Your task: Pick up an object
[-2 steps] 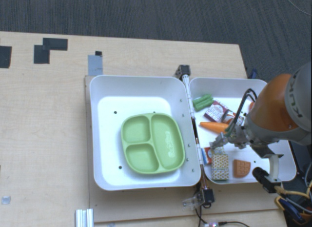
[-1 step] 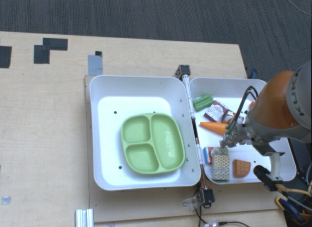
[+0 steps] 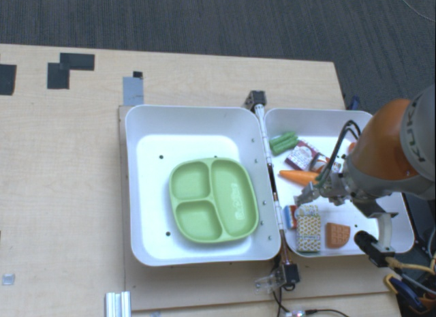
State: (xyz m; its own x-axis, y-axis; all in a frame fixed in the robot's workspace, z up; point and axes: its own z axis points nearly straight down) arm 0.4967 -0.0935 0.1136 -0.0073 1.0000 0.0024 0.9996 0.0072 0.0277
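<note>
The right bin holds several small objects. A green piece lies at its far left, with a maroon packet beside it. An orange carrot lies just below them. A patterned yellow-and-white box rests near the front, with a brown cracker-like piece to its right and a red-and-blue item to its left. My gripper hangs low in the right bin, between the carrot and the patterned box. The arm's orange band covers the bin's right half.
The left bin carries a pale green divided plate with three compartments. A ridge where the two bin walls meet separates the bins. Cables lie at the bench's front right. Dark tape marks sit on the bench at the far left.
</note>
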